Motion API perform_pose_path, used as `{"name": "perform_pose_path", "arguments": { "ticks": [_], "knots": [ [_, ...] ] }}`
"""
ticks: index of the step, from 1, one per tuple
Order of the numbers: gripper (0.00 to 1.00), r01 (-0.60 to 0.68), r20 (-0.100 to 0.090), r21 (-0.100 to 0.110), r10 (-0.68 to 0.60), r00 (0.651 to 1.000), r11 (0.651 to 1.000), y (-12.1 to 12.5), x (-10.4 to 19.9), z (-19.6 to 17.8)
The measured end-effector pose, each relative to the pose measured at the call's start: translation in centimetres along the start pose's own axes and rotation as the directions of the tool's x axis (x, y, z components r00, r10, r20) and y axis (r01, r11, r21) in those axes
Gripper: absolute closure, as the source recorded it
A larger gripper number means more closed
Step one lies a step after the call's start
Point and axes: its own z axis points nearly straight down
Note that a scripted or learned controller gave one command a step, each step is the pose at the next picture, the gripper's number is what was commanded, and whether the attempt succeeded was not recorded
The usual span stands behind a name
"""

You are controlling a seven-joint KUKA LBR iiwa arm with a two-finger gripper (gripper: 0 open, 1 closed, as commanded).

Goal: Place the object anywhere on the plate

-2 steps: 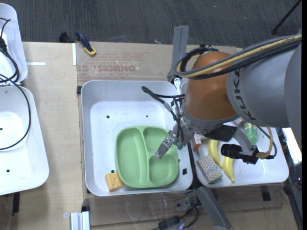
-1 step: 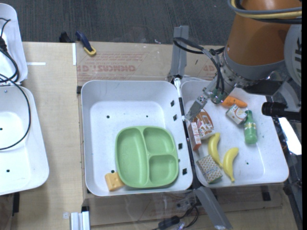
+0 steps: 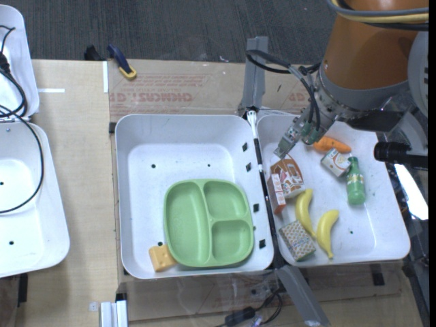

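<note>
Wooden bench [image 3: 68,80]; dark floor [image 3: 170,12]

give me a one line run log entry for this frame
gripper above right bin | plate in left bin | cheese wedge beside plate

Green plate [image 3: 208,222] in left bin [image 3: 136,182], hand [image 3: 293,140] over right bin [image 3: 381,244]
</note>
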Motion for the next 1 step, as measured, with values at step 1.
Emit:
{"name": "perform_pose_path", "arguments": {
  "ticks": [1],
  "knots": [
    [1.0, -0.05, -0.004, 0.001, 0.05, 0.999, 0.999, -0.25, 7.88, 8.38]
  ]
}}
